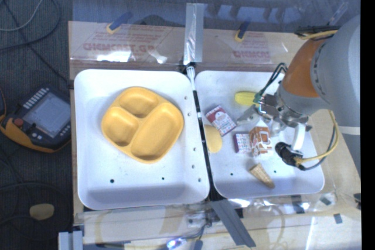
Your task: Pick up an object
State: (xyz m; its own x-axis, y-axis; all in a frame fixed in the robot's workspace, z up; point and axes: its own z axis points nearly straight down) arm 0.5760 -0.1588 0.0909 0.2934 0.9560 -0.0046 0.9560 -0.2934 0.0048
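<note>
Orange-brown snack packet lies in right bin, directly under gripper; cannot tell its state. Packet looks light, crinkly, slippery; best pinched across its narrow middle. Red carton and cone nearby.

You will find nothing here that reads clearly. Red print runs across two clear plastic sheets along the table's far edge, one behind the left bin and one behind the right, but the letters are too blurred to make out. The small red-and-white packets in the right bin carry markings too small to read. The handheld pendant's screen off the table's left edge shows no legible characters.
</note>
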